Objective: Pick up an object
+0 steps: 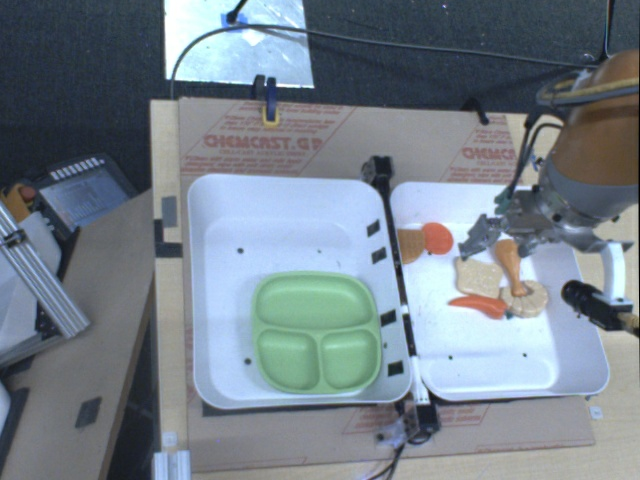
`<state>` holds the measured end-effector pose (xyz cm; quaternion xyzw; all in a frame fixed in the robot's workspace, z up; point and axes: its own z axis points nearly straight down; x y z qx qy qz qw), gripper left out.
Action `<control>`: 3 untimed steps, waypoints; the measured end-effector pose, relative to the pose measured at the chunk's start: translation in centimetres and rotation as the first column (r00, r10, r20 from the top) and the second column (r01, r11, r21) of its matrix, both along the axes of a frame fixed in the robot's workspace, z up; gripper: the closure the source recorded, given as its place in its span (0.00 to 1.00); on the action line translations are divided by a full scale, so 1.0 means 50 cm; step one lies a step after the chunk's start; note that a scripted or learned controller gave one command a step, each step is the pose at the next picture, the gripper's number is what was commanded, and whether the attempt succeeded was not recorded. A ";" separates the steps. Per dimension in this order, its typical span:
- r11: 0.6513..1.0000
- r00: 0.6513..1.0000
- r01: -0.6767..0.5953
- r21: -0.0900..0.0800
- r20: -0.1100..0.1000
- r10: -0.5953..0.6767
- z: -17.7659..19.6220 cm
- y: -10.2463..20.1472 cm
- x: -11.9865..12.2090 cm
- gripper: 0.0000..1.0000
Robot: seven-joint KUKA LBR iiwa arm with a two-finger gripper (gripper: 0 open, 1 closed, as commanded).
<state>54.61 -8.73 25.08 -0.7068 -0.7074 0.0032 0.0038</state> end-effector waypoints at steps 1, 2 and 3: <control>1.000 1.000 -0.002 -0.001 0.012 0.002 0.011 0.000 0.004 0.00; 1.000 1.000 0.000 0.000 0.008 0.000 -0.072 0.006 0.005 0.00; 1.000 1.000 0.000 0.000 0.007 0.000 -0.159 0.004 -0.007 0.00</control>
